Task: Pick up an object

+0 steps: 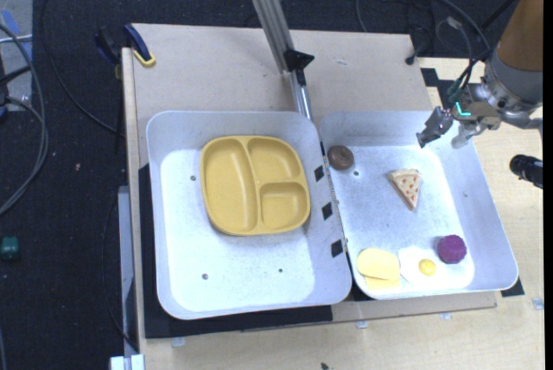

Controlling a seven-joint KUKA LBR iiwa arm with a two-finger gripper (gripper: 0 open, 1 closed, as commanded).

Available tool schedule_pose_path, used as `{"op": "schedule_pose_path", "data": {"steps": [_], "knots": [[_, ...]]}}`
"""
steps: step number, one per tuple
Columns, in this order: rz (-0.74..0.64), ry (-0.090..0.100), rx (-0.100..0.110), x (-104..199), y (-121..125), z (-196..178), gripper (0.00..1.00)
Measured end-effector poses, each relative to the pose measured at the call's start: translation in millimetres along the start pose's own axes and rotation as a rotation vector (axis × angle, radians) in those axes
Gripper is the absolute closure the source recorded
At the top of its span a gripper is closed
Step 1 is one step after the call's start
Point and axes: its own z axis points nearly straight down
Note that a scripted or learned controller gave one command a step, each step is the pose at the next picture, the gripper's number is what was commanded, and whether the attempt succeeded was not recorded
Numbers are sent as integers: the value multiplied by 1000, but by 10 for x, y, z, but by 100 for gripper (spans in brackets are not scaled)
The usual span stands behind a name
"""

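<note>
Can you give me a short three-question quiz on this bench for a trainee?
1. True or false: the yellow divided tray sits in the left bin.
2. Which lies nearest the gripper: A, pizza slice; B, purple ball; C, fried egg?
3. What brown round item lies by the right bin's far left corner?

Key: 1 true. 2 A. 3 It looks like a chocolate donut.
</note>
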Motion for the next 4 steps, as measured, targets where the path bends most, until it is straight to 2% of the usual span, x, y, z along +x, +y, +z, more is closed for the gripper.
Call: {"op": "schedule_pose_path", "data": {"steps": [1, 4], "knots": [[-1, -1, -3, 0, 9, -16, 0], [2, 1, 1, 78, -116, 1382, 0]]}}
